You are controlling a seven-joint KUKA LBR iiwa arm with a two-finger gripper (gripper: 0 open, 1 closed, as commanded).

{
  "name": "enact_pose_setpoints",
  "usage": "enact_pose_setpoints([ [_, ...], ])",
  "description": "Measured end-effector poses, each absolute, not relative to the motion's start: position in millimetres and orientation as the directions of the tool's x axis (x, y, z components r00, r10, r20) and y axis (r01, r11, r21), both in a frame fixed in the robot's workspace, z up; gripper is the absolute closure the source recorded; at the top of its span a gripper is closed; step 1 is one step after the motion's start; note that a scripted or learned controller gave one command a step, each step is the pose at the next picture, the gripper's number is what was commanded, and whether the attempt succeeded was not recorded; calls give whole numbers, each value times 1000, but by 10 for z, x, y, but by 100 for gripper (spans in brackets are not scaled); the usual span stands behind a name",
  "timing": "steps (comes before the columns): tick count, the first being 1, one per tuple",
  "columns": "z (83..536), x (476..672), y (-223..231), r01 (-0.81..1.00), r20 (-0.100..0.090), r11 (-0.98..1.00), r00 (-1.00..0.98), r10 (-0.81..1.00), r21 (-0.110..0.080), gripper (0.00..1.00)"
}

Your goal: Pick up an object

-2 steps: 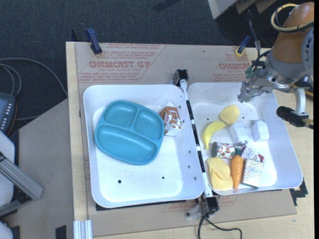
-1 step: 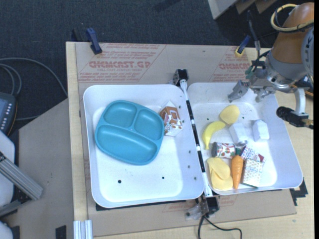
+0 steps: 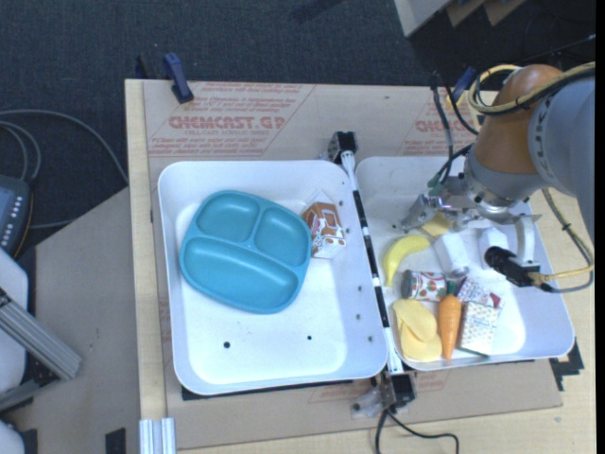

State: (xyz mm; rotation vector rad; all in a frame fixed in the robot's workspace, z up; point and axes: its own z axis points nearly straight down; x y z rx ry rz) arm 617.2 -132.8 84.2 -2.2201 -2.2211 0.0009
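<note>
My gripper [image 3: 442, 227] hangs low over the far part of the right bin [image 3: 548, 334], under the grey wrist with its orange band [image 3: 515, 126]. Right below and beside it lies a yellow banana [image 3: 406, 252]. Nearer the front of that bin sit a small printed can [image 3: 427, 285], an orange carrot [image 3: 450, 322], a pale yellow soft item [image 3: 416, 331] and a patterned white box [image 3: 480, 325]. Nothing can be made out in the gripper's hold; the wrist hides its tip.
The left bin [image 3: 274, 357] holds a blue divided plate [image 3: 244, 251] and a small brown-and-white carton [image 3: 324, 230] against its right wall. A black clip [image 3: 344, 144] sits at the bins' far junction. Cables [image 3: 567, 274] trail from the wrist over the right bin.
</note>
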Motion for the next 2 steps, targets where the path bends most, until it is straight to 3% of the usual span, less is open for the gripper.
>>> enact_pose_setpoints([
  [1, 949, 6182, -1330, 1000, 0, -1, 1, 1000, 2, 100],
  [2, 948, 6180, -1330, 1000, 0, -1, 1, 1000, 2, 0],
])
